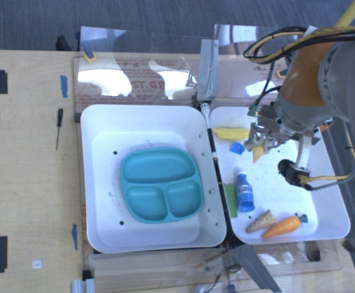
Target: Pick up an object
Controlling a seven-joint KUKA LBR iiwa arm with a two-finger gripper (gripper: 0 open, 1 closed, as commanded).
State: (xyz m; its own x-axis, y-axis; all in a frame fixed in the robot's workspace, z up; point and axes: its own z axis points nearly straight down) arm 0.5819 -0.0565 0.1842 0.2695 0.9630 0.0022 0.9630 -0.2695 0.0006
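Nearest the camera, along the front edge of the right bin (333,221), an orange carrot (282,226) lies on its side with its green tip toward the right, and a tan wedge-shaped piece (259,220) rests touching its left end. Just behind them a small blue bottle (244,192) lies on the bin floor, with a green stick-like piece (230,200) beside it against the bin's left wall.

In the left bin (98,163) sits a teal divided plate (161,184) with three compartments, roughly centred.

Farther back in the right bin, a small blue block (236,148) lies near the left wall, and a yellow banana-like piece (231,133) lies just behind it. The gripper (264,144) hangs over this back part of the bin, just right of the blue block and the yellow piece; its fingers point down, and whether they are wide or narrow cannot be told. Nothing is seen between them. The grey arm with its orange band (305,72) rises behind.

The wooden bench (24,188) spreads to the left.
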